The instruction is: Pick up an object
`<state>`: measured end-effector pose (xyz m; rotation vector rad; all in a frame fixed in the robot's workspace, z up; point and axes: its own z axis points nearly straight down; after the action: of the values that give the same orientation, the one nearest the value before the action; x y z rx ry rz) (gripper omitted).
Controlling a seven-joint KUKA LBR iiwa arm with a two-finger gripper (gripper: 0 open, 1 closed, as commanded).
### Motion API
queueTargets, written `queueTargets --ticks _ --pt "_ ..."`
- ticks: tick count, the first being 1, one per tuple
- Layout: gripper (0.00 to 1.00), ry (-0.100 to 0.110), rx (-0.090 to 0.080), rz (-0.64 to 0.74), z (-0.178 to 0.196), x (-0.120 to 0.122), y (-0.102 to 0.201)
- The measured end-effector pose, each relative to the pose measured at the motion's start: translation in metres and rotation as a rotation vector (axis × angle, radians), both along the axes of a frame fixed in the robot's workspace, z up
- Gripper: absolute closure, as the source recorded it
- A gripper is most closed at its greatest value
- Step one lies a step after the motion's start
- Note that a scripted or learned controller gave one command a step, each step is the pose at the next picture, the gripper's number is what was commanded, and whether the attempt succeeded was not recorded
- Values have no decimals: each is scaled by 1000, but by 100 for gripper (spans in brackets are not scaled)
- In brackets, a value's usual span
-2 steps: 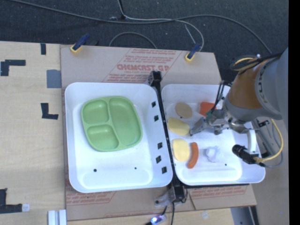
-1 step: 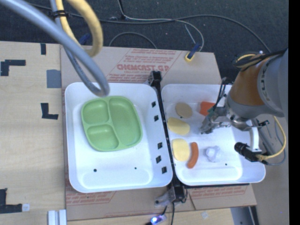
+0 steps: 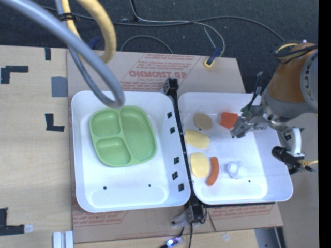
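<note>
In the right bin [image 3: 269, 190] lie several small items: a tan round piece [image 3: 202, 121], an orange-red block [image 3: 228, 120], two yellow pieces [image 3: 197, 139] [image 3: 199, 165], an orange-red sausage-like piece [image 3: 213, 170] and a small white-grey object [image 3: 234, 169]. My gripper [image 3: 239, 130] hangs low over the right bin, just right of and below the orange-red block. Nothing shows between its fingers.
The left bin [image 3: 83, 190] holds a green divided plate [image 3: 123, 136]. A grey hose and a yellow hose [image 3: 88, 50] cross the upper left and end near the left bin's back edge. A black divider [image 3: 178, 138] separates the bins. Cables lie behind the bench.
</note>
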<state>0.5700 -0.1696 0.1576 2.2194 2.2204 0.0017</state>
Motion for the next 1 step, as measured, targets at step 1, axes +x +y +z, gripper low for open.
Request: queueTargets --ticks 1 --pt "100 0 0 0 55 1 -10"
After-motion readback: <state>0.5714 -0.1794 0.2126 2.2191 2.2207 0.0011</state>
